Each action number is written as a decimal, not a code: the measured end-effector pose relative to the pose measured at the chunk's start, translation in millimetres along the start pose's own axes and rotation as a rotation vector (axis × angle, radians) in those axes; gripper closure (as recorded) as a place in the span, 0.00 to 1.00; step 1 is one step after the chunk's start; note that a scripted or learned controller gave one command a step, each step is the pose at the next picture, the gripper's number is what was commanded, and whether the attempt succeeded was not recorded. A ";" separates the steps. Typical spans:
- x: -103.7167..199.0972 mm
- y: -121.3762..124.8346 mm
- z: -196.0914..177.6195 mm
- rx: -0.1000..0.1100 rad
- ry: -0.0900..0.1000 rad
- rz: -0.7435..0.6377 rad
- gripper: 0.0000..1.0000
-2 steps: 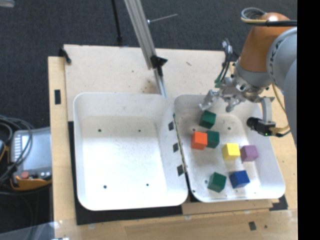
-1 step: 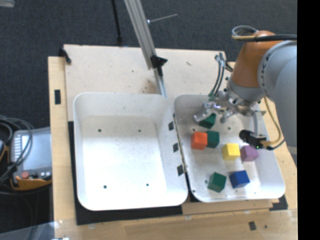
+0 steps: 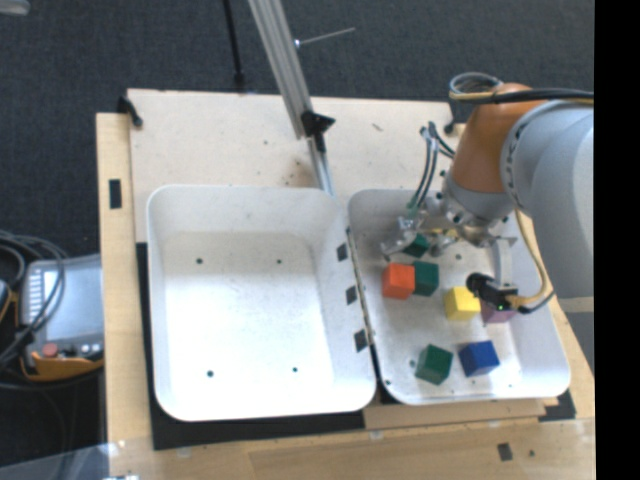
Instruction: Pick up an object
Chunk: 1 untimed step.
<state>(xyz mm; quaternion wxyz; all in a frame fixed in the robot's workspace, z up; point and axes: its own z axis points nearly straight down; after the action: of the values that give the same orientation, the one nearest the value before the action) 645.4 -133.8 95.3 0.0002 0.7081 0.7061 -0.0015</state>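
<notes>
Writing: no legible brand, label or lettering on any block or bin.
Pincer (image 3: pixel 420 230): metal fingers low in the right bin (image 3: pixel 530 373), under the grey arm's orange band; whether they are open or closed cannot be told.
Dark green block (image 3: pixel 418 247): partly hidden, right at the fingertips; contact unclear.
Orange cube (image 3: pixel 398 280): matte, square-edged, just below the pincer, touching a green cube (image 3: pixel 426 277).
Yellow cube (image 3: pixel 461 303): below-right of the pincer, beside a small purple piece (image 3: pixel 497 314).
Green block (image 3: pixel 434 364), blue cube (image 3: pixel 479 357): well below the pincer, near the rim.
Left bin (image 3: pixel 250 298): smooth white, shallow, rounded corners, speckled floor, left of the pincer.
</notes>
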 end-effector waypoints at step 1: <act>-0.8 1.4 -13.6 -0.006 0.001 0.004 1.00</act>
<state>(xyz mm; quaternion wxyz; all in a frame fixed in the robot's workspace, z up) 646.8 -134.6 108.9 0.0021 0.7096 0.7046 0.0010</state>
